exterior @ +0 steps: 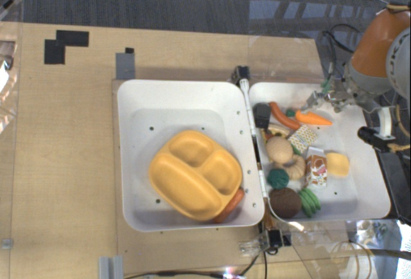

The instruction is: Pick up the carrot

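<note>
- Bench [64, 162]: pale wood grain, with black squares at upper left.
- Left bin [138, 110]: smooth white plastic with rounded corners, in the frame's centre.
- Right bin [366, 191]: the same white plastic, touching the left bin along a shared edge.
- Arm [382, 46]: grey with an orange dome, at the upper right.
- Tray [196, 173]: glossy yellow, lobed into compartments, lying in the left bin.
- Claw [327, 96]: just right of the carrot's thick end, near the right bin's upper edge; whether it is open or closed, I cannot tell.
- Carrot [313, 119]: orange and tapered, lying flat in the upper part of the right bin, just below and left of the claw, not between the fingers.
- Carton [316, 170]: small printed box right of the food pile; its writing is too small to read.
- Cheese [338, 164]: pale yellow block, just right of the carton.
</note>
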You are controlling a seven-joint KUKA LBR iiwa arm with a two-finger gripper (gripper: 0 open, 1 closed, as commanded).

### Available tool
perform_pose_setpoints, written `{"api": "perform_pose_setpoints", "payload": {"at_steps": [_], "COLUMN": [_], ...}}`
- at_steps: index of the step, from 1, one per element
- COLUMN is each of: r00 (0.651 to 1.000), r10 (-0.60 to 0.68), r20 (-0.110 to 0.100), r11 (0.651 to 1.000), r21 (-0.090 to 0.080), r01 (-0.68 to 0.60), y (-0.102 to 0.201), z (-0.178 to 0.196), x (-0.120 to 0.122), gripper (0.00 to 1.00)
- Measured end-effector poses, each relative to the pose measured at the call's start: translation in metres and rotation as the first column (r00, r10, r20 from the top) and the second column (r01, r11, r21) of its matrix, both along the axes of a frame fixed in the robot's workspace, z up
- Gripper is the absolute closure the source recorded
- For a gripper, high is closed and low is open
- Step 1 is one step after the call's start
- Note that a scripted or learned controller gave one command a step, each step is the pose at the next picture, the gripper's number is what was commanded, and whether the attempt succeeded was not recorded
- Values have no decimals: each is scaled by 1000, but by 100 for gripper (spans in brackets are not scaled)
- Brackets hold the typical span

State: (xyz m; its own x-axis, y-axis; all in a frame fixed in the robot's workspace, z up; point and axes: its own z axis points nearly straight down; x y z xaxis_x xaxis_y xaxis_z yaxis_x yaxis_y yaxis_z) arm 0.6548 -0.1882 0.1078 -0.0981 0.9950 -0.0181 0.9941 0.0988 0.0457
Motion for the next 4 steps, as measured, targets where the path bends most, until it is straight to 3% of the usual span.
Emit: {"api": "perform_pose_setpoints", "payload": {"at_steps": [1, 2, 3, 4], "r00": [998, 960, 961, 925], "r10": [-63, -271, -262, -379], "r20": [-27, -76, -91, -39], "r11": [998, 962, 964, 925], "r21": [11, 14, 25, 20], "r01": [63, 273, 265, 380], "y": [14, -3, 5, 95], "z": [-15, -23, -12, 41], "x": [-35, 11, 12, -18], "gripper": [0, 0, 100, 100]}}
